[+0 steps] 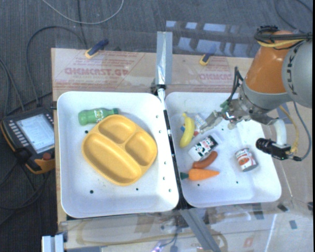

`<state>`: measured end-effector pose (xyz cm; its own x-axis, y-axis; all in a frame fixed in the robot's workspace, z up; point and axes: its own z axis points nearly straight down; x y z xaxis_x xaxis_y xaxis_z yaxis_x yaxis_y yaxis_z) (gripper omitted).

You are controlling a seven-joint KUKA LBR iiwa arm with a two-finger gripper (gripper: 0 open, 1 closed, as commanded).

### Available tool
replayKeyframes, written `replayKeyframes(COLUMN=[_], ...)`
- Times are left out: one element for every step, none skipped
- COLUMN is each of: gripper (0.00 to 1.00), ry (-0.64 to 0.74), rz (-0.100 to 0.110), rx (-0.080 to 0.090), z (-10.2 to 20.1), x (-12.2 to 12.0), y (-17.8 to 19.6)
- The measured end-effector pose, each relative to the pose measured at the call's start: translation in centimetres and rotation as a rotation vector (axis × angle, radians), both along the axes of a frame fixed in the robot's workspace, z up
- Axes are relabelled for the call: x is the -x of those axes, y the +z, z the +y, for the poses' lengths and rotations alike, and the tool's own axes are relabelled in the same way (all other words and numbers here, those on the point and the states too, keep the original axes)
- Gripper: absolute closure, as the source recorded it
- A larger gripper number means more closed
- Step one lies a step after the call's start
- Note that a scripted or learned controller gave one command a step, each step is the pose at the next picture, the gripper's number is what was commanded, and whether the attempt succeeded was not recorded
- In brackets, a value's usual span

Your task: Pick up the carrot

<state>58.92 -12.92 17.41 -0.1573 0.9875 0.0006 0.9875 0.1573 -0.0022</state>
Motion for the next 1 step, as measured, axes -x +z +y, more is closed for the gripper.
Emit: replayKeyframes(gripper=[0.0], ry=[0.226], rz=[-0.031], rx=[0.009], z=[1.08], x=[3.59], y=[-5.08])
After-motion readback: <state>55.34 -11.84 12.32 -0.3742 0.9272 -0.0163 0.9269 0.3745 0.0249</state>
